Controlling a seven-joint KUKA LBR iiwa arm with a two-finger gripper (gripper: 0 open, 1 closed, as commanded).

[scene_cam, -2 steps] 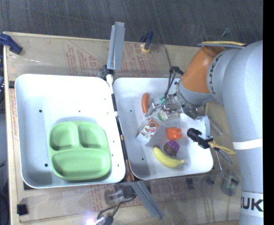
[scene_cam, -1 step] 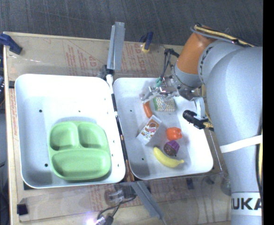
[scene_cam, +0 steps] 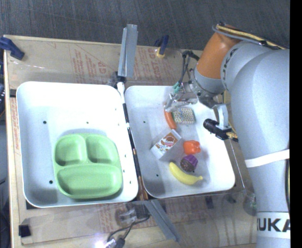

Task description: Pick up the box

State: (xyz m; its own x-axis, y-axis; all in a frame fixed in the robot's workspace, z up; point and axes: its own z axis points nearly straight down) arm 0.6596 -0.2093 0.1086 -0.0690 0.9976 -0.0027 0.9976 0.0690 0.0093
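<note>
- Two white bins sit side by side on the worktop (scene_cam: pixel 63 56): the left bin (scene_cam: pixel 32 102) and the right bin (scene_cam: pixel 146 174).
- The left bin holds one green tray (scene_cam: pixel 88 165) with three compartments.
- The right bin holds six things: one box (scene_cam: pixel 166 143), one carrot (scene_cam: pixel 169 119), one sponge (scene_cam: pixel 184 115), one orange pepper (scene_cam: pixel 192 147), one purple piece (scene_cam: pixel 189 163) and one banana (scene_cam: pixel 185 174).
- The box lies flat near the middle of the right bin, printed face up, just left of the pepper and above the banana.
- Its long axis runs on a slant, from lower left to upper right, one end toward the carrot.
- One gripper (scene_cam: pixel 179 96) hangs over the far part of the right bin, above the carrot and sponge, apart from the box.
- Whether it is open or closed, I cannot tell.
</note>
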